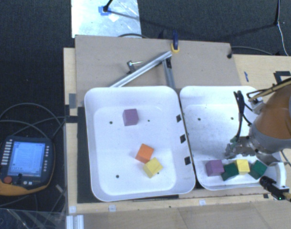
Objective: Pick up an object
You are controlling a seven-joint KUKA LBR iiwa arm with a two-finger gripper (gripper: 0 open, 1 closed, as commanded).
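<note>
My gripper [235,149] hangs low over the right bin [202,104], near its front right part, below the orange-banded wrist. Just in front of it lie a purple block [213,167], a dark green block [228,171], a yellow block [242,166] and a second green block [258,169] in a row along the bin's front wall. The gripper is above and slightly behind the gap between the dark green and yellow blocks. I see no block lifted off the bin floor.
The left bin [102,104] holds a purple block [130,117], an orange block [144,152] and a yellow block [152,167]. A metal bar [143,68] lies on the board behind the bins. A teach pendant [24,163] sits on the floor at the left.
</note>
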